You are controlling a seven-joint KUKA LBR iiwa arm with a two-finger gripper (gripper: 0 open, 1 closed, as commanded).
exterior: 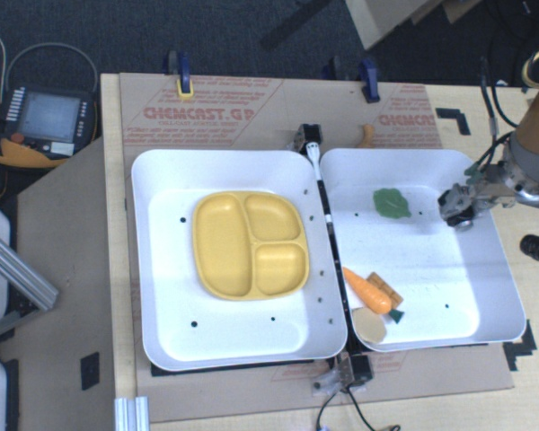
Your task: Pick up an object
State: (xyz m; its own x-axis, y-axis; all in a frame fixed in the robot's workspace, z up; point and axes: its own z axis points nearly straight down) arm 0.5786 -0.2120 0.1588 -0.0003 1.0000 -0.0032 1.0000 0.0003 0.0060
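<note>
In the right bin (485, 268) lie a green leafy piece (392, 203) near the back, an orange carrot (367, 291) at the front left with a small brown block (385, 292) against it, and a pale round disc (371, 328) at the front edge. My gripper (456, 206) hangs over the bin's right back part, to the right of the green piece and apart from it. Nothing shows between its tips.
The left bin (162, 312) holds a yellow divided plate (250, 243) with three compartments. A black divider strip (324, 214) runs between the bins. Blue clamps (185, 72) sit at the bench's back edge. A pendant (45, 119) lies off the bench at left.
</note>
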